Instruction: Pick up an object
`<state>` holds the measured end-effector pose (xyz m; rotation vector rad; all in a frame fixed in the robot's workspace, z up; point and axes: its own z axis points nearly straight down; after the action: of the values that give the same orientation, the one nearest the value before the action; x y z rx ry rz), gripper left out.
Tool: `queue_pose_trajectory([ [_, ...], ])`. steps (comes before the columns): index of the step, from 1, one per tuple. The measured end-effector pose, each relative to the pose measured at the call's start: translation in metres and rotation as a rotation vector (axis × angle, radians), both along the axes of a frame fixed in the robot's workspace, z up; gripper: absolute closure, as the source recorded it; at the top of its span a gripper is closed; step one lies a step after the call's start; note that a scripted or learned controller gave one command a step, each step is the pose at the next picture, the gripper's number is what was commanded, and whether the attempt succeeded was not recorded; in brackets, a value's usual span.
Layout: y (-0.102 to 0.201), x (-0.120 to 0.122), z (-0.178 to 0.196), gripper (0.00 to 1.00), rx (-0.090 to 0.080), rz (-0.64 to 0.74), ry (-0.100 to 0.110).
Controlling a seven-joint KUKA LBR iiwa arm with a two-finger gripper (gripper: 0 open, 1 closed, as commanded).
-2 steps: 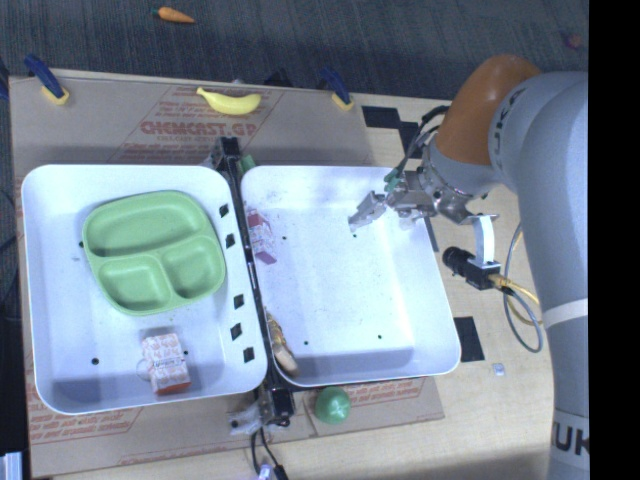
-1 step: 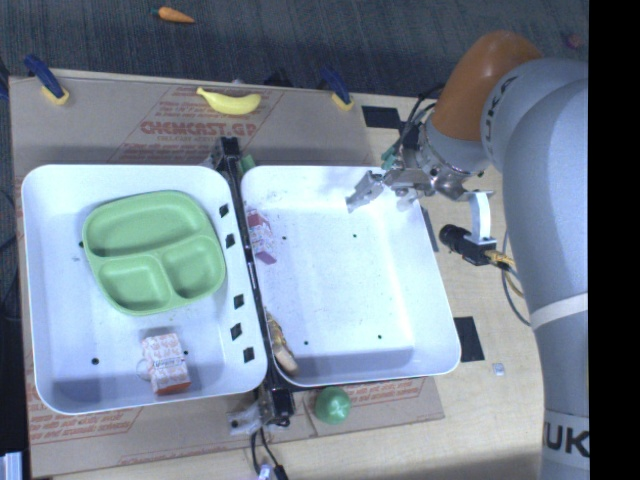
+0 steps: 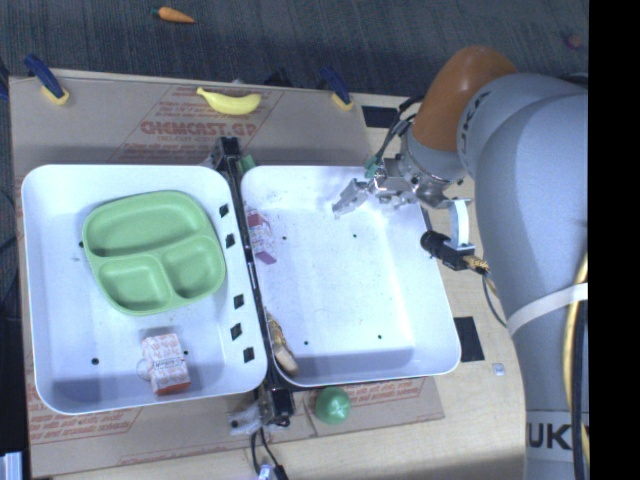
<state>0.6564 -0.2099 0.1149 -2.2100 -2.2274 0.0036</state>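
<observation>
My gripper [image 3: 352,198] hangs over the far part of the right bin [image 3: 400,308], near its back wall. I see nothing in it. A small red-and-white packet [image 3: 260,236] lies against the right bin's left wall, well to the left of the gripper. A tan object [image 3: 281,352] rests in that bin's near-left corner. In the left bin [image 3: 50,298] sits a green divided tray [image 3: 152,250], with a small red-and-white box [image 3: 164,361] in front of it.
A yellow banana [image 3: 230,99] lies on the cardboard behind the bins. A green ball [image 3: 332,405] sits in front of the right bin. Blue clamps [image 3: 46,78] hold the cardboard's back corners. An orange piece [image 3: 176,14] lies on the floor beyond.
</observation>
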Motion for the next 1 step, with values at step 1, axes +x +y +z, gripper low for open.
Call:
queue_pose_trajectory([
  [1, 0.0071, -0.1113, 0.0273, 0.00, -0.001, -0.002, -0.001],
])
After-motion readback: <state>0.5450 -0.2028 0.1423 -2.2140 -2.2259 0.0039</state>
